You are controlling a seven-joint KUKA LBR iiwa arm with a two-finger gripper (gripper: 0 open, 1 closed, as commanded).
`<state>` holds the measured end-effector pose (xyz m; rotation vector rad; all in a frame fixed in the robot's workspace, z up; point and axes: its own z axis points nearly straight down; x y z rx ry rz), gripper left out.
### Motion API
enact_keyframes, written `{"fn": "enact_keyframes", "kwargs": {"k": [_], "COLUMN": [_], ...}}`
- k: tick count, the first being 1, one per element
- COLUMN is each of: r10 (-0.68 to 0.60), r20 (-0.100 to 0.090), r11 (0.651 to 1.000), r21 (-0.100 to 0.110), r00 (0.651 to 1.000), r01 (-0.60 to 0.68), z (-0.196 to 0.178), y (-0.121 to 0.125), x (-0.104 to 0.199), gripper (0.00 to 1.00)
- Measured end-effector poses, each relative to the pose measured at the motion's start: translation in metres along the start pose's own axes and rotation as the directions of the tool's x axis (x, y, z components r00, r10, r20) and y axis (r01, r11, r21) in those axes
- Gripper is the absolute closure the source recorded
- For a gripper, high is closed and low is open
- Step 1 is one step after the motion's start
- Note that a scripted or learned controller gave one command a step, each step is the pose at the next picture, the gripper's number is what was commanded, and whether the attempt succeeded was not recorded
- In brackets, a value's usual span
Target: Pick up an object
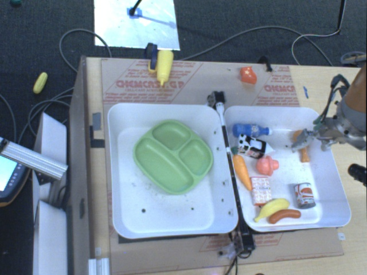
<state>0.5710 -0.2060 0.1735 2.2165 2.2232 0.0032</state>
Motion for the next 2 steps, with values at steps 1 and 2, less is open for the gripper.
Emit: {"fn": "enact_keyframes", "kwargs": {"k": [1,2], "r10": [0.001,0.001], "r20": [0.003,0.002], "r11": [1.0,1.0], "r21": [-0.024,-0.001], "r00": [1.0,1.0], "r01": [-0.001,-0.001], "z": [0.069,0.061], "y": [0.047,0.06], "x": [0.07,0.024], "gripper": [0.0,0.0]}}
